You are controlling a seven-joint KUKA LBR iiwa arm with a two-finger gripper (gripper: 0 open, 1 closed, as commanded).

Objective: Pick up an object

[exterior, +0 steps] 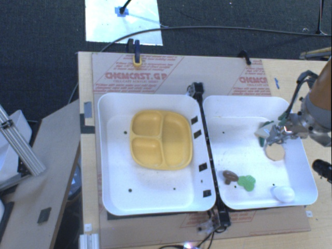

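Reaching in from the right, the arm sets its tool low over the right bin, near that bin's right wall. Whether the tool is open or closed cannot be told. Just below it lies a tan ring. Along the bin's near side sit a brown lump, a green piece touching it, and a white egg. A yellow plate lies in the left bin.
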